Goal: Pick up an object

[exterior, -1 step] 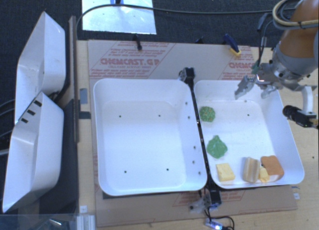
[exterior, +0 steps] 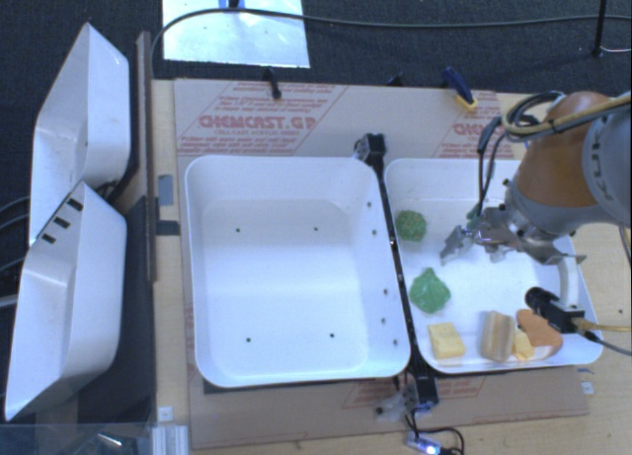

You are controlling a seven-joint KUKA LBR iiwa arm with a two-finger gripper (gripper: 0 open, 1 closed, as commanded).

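Approach step, nothing gripped. Gripper (exterior: 456,243) poised over right bin (exterior: 494,172), fingers spread, bare between. Nearest target, by judgement: green lump (exterior: 430,290), just below and left of gripper. Next: shift over lump, descend, pinch at its middle.

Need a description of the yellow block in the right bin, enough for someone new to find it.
Start at the right bin, the one under the gripper. Along its near wall sits a row of items; the yellow block is the leftmost, just below the bright green lump. It is the only flat-sided, plain yellow piece; the tan piece beside it is paler and taller.
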